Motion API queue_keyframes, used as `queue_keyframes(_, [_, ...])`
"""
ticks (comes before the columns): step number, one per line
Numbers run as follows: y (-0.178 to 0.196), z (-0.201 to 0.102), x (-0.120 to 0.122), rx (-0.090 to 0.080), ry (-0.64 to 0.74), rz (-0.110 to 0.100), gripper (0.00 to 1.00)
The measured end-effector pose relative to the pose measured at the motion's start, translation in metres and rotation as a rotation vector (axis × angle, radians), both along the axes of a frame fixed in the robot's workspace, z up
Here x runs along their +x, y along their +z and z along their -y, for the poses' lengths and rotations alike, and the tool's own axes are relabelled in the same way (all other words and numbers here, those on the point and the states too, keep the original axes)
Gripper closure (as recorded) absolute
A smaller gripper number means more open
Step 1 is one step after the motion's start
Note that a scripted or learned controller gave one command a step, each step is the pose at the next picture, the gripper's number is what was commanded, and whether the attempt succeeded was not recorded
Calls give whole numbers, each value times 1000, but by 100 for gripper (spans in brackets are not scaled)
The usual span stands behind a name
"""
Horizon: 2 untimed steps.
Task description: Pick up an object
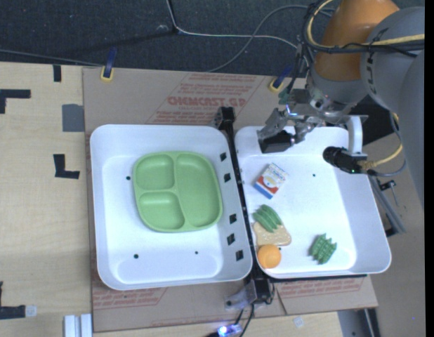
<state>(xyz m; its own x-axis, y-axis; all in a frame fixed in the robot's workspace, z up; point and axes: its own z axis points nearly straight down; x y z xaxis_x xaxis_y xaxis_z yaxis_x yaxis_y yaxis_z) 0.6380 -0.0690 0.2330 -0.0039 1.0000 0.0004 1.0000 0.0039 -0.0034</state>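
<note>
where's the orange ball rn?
In the camera view, the orange ball sits in the right bin, near its front-left corner, just below the tan piece and the green pod.

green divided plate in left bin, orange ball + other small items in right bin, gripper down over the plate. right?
One thing is off: the gripper is not over the green divided plate. The camera view shows it above the far-left corner of the right bin. The rest stands: the plate lies in the left bin, and the orange ball sits in the right bin with other small items.
</note>
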Motion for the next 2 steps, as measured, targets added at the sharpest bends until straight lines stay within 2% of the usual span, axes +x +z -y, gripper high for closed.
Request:
queue_keyframes(1, [-10,-59,-13,0,1,0,100])
queue_keyframes(2, [-2,-115,-27,1,2,0,100])
